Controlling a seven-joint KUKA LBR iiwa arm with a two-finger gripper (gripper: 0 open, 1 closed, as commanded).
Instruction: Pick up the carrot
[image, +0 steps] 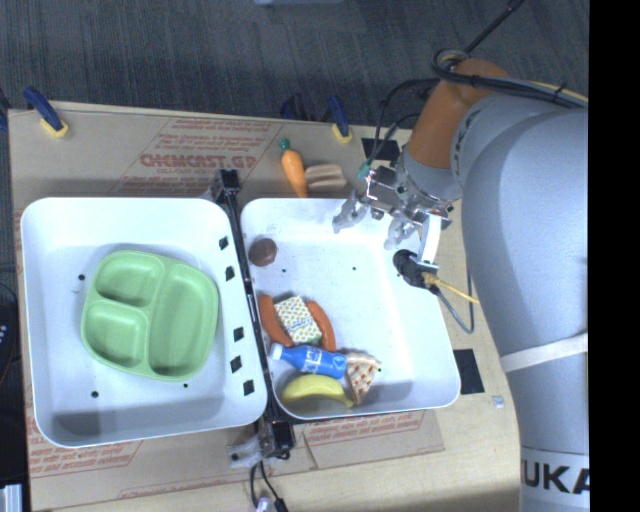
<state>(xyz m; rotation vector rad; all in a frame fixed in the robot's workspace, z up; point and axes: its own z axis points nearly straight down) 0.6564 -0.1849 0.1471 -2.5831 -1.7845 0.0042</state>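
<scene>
Yellow curved banana (315, 391); tapered carrot (293, 170) prob. plastic.

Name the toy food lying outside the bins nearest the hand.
The tan bread piece on the cardboard; the carrot beside it lies farther from the hand.

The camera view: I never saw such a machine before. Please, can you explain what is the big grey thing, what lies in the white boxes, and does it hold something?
One camera looks down at a slant on a bench. The big grey thing with an orange band is a robot arm, entering from the right. Its metal two-finger gripper hangs open over the right shallow white bin, holding nothing. The orange toy carrot with a green top lies outside the bins, on the cardboard behind them, beside a tan block. The right bin holds a brown ball, sausages, a blue bottle, a yellow banana and other toy food. The left white bin holds a green divided plate.
</scene>
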